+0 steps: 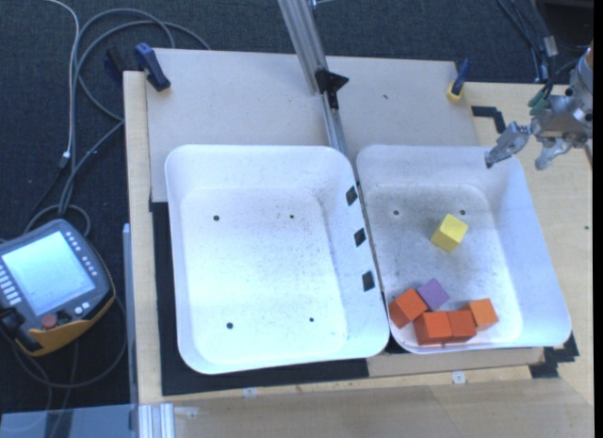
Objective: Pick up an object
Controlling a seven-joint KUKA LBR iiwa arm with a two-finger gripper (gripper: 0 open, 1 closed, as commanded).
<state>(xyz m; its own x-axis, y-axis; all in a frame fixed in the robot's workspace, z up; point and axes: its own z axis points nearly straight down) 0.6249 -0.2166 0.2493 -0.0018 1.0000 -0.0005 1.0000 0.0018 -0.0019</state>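
At right edge of frame, the gripper (528,149) hangs released and empty above the right bin (528,238) rim. Step in hand: approach. Yellow cube (449,232) sits mid-bin; next move calls for descent over it, leftward and lower

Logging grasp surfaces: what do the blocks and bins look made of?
The yellow block and orange blocks look like matte foam or painted wood: flat colour, no glare. The bins look like thin moulded plastic, with rounded rims and a speckled matte floor.
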